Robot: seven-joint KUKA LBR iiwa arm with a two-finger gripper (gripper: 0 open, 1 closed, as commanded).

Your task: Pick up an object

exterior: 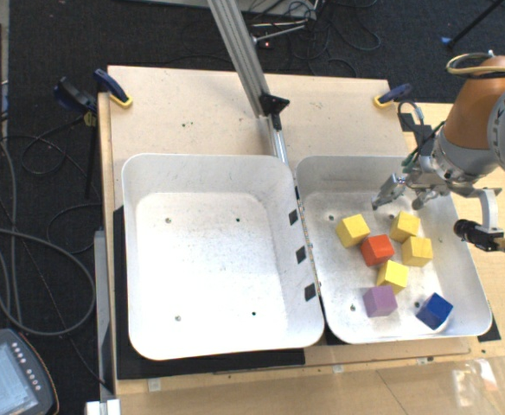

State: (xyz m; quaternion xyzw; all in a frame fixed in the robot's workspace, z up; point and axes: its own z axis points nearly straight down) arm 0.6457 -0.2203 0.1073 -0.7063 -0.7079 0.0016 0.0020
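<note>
Bench w/ two bins (149,180); gripper (405,192) spread, empty, over crowded yellow cube (405,226) — could nudge neighbors, miss.

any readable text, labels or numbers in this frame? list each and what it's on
None legible.
Pendant screen, bottom left corner: lit, but content too blurred to read.
Black tabs along the divide between the two bins: plain marks, no characters visible.
Coloured blocks such as the orange one: blank faces.
</note>
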